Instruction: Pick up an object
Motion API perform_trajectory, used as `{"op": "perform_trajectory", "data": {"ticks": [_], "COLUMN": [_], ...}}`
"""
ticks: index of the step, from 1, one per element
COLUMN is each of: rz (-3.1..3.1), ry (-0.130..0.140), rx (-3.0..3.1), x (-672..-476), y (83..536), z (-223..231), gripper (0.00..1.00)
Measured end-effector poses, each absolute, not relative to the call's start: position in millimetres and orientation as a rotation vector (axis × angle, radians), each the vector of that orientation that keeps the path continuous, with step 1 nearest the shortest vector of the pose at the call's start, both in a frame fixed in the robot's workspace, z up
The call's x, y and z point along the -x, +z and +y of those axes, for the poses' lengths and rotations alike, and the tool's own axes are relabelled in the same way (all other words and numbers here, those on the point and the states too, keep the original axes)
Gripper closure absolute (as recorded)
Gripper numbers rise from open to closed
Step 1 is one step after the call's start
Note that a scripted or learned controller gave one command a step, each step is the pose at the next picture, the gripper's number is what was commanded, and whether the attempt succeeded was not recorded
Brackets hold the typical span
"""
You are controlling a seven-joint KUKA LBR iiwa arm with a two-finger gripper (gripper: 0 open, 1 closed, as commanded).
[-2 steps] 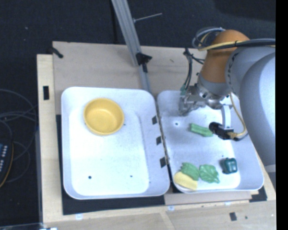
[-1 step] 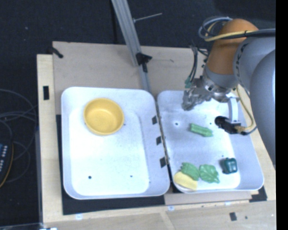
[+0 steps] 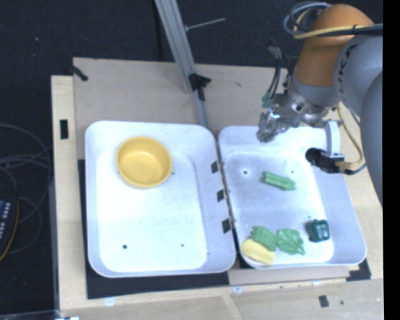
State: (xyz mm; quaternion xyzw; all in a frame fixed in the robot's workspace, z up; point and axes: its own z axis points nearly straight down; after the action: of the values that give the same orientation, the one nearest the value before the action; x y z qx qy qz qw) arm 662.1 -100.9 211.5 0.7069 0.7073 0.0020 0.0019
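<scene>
White bins, two, side by side: the left bin [image 3: 100, 245] holds one yellow bowl [image 3: 144, 162]. The right bin [image 3: 340, 212] holds three green pieces [image 3: 279, 181] [image 3: 263, 236] [image 3: 291, 241], one yellow piece [image 3: 256, 251] and one dark green block [image 3: 318, 230]. Gripper [image 3: 272, 127] hangs over the right bin's far edge, nothing visibly held.

Arm [image 3: 360, 52] enters from the right, upper part of view; grey link along the right edge, orange band [image 3: 327, 42] above the wrist (rounded, catching light); wrist [image 3: 307, 105] angled down and to the left; cables looped over the top of the band and trailing beside the wrist; gripper [image 3: 268, 131] at the low left end of the arm, pointing down-left; its tip small and dark against the white behind it, nothing seen held there.
</scene>
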Motion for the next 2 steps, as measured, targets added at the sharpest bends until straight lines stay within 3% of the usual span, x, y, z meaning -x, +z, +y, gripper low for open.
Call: {"op": "perform_trajectory", "data": {"ticks": [1,2], "rz": [2.220,2.225], "ry": [0.003,0.003], "rx": [-2.220,-2.217], "x": [-662.5,-648.9], "y": [234.4,243.8], "z": [-101.5,-52.4], "gripper": [1.00,1.00]}}
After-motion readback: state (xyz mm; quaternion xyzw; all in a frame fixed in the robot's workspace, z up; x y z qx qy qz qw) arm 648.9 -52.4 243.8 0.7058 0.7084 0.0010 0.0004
